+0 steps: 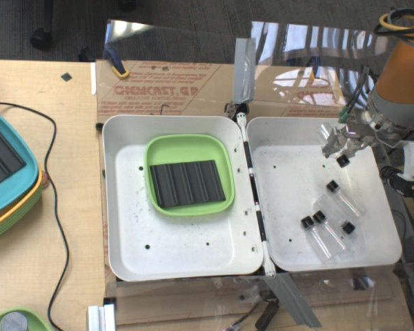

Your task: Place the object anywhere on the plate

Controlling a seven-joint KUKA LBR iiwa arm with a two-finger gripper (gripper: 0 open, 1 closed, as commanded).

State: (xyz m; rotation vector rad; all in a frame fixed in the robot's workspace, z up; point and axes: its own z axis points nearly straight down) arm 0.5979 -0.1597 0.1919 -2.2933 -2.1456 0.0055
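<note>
- dark carpet is showing behind the pale wooden worktop (pixel 41 254), which is carrying two shallow white bins side by side.
- the left bin (pixel 124 247) is holding a green plate (pixel 224 161) with a dark ribbed mat (pixel 188 183) lying on it.
- the right bin (pixel 290 247) is holding several small clear tubes with black caps (pixel 328 229), scattered in the half farthest from the plate, all lying flat.
- the tool (pixel 339 147) is hanging over the far corner of the right bin, well apart from the plate; one black-capped piece (pixel 343 161) is sitting just under its tip, but whether it is being gripped, and whether the tool is open or closed, cannot be told.
- judging from this, the plate is lying across the divider (pixel 252 185) from the tool, so the carry would be running straight over it toward the left bin.
- the loose tubes are lying on the near side of the tool, mostly slanted to the bin's edges.
</note>
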